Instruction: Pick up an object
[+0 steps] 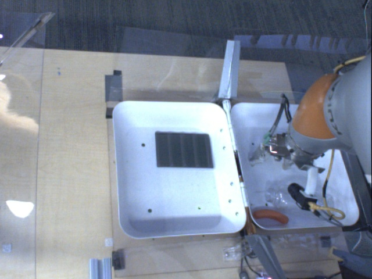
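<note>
Camera view: the grey arm (351,106) comes in from the right, w/ its orange band (313,114) above the wrist; the gripper (272,150) hangs over the middle of the right bin (256,124); it's a cluttered metallic blur, so can't tell whether the claw is open or closed, and nothing is visibly held in it.

Likeliest pick, in my judgement: the red-orange sausage-shaped object (270,216); it lies in the near-left corner of the right bin, up against the near wall; it sits nearer than the claw and about level w/ it left-to-right, clearly apart from it; its long axis runs approx left-right, right end tipped a little nearer; so the claw would prob. need to travel toward the near edge and close across the short width; the wall just beside it leaves little room on that side.

Object looks smooth, rounded, slightly glossy, ends blunt; rubber or plastic, can't say which. Between it and the claw is a faint clear crumpled thing (278,197), maybe film or a small bag; too vague to name.

Bins: shallow, white, smooth plastic, rounded corners; the left bin (133,173) holds a dark ribbed rectangular panel (183,150), flat at its centre, well apart from the claw. The bench (70,156) is pale wood-look, w/ glare on the left.
</note>
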`<action>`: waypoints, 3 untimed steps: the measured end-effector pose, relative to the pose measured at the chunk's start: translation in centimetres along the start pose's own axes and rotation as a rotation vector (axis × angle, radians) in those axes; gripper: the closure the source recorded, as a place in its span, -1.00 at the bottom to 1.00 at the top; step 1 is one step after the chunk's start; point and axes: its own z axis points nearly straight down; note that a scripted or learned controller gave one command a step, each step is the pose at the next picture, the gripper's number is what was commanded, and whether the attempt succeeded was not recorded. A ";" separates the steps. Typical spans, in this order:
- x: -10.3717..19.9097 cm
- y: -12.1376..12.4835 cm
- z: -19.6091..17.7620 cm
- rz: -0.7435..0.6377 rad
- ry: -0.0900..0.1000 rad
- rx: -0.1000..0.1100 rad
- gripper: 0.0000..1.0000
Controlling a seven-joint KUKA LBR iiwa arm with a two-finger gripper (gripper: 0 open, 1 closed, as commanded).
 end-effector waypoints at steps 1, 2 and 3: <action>-2.4 8.8 0.4 0.019 -0.003 0.006 -1.00; -7.7 10.4 -4.9 0.025 -0.003 0.005 -1.00; -7.6 3.0 -16.1 0.088 -0.003 0.006 -1.00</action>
